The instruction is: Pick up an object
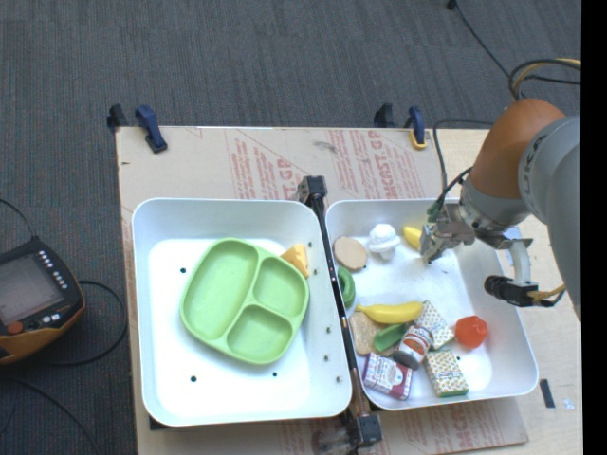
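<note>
Over on the left of the frame, the left white plastic bin (152, 254) holds a light green three-compartment plate (245, 300) with a yellow wedge (297, 257) at its edge. Right bin (517, 349) has the toy food pile: yellow plastic banana (390, 312), small white figure (383, 240). The gripper (437, 245) hangs low near the bin's upper middle, nothing visibly grabbed, so I'd say still approaching. Can't tell its jaw state. Next it needs to settle on one item.
</note>
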### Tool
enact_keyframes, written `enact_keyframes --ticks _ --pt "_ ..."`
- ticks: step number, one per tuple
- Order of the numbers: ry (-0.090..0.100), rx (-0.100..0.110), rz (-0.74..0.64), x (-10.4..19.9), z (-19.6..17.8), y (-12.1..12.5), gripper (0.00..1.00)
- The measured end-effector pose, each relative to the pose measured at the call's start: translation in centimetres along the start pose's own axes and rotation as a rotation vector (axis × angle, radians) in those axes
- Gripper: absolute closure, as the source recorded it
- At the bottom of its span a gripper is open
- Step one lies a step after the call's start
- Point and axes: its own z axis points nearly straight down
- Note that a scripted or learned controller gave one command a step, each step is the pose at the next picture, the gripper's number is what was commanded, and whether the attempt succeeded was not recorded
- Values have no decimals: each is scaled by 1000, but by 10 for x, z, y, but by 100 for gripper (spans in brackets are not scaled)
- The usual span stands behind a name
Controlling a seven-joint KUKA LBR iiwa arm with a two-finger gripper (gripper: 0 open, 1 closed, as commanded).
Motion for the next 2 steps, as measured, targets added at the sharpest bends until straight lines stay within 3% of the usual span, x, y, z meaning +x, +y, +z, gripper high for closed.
enact_keyframes --ticks 1,2 --pt "2 2 -4 95 0 0 100" --pt "1 -2 -4 171 -101 1 100"
